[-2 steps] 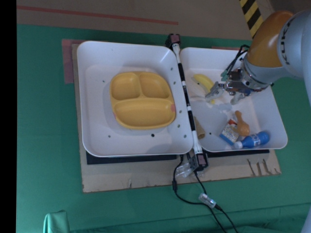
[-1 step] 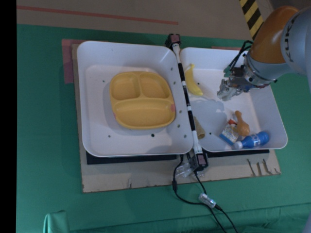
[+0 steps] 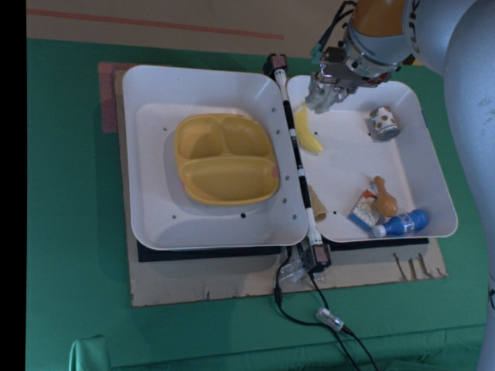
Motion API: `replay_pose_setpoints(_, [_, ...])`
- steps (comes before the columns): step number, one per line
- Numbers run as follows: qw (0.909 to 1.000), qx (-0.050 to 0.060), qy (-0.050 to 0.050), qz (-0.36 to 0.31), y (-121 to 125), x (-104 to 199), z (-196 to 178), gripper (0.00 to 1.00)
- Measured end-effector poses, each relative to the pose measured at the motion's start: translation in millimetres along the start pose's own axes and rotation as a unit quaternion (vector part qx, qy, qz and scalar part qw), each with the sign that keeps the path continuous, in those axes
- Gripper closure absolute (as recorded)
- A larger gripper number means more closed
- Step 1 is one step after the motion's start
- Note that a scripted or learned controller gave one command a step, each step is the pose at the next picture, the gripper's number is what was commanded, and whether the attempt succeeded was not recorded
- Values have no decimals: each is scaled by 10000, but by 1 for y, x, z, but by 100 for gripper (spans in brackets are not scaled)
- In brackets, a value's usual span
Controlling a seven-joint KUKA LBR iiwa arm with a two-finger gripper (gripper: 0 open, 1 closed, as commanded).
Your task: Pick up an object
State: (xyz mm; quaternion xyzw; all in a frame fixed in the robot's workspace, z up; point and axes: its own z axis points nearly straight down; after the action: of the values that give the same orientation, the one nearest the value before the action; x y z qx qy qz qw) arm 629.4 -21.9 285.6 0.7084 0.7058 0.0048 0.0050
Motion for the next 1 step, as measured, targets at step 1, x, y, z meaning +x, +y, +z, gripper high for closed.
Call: replay_pose_setpoints(1, [10000, -1, -18, 0, 71, -9, -50, 100])
